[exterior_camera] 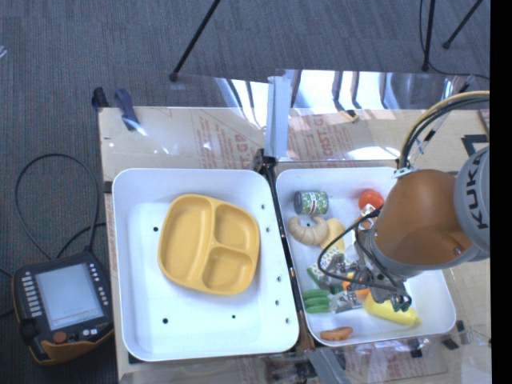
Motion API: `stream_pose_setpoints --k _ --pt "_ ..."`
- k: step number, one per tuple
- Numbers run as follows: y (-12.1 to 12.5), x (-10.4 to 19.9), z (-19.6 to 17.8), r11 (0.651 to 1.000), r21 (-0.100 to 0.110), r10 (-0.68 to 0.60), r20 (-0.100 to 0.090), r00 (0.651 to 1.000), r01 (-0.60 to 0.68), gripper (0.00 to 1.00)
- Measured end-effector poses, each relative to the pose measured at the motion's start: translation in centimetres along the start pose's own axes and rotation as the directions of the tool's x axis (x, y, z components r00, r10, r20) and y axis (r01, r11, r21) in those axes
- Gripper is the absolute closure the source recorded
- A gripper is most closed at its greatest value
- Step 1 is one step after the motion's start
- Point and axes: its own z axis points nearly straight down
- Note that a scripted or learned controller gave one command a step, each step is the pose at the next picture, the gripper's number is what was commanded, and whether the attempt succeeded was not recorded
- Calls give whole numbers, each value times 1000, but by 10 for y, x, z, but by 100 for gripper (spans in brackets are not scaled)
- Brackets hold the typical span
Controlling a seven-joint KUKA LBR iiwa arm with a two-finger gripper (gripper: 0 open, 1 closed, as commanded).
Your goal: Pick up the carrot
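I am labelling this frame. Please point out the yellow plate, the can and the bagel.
plate [210, 245]: camera view, centre divider.
can [311, 202]: camera view, its side.
bagel [308, 229]: camera view, ring's top.

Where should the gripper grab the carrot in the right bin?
Grip the carrot across its middle, coming straight down. It lies flat and lengthwise along the bin's near wall, so fingers should close across its narrow width, probably with little room on the wall side.

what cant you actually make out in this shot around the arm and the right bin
- The hand, camera view: the arm's orange band covers it, so open or shut is unclear.
- The carrot, camera view: too small to confirm.
- Items under the wrist in the right bin: partly covered by the arm.
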Motion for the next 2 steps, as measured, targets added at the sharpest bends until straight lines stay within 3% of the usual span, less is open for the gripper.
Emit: stream_pose_setpoints --k 1,2 --pt "28 -55 -109 1000 -3 -28 -19 999 28 100" --pt "-28 -30 13 984 -6 -177 -22 984 177 100"
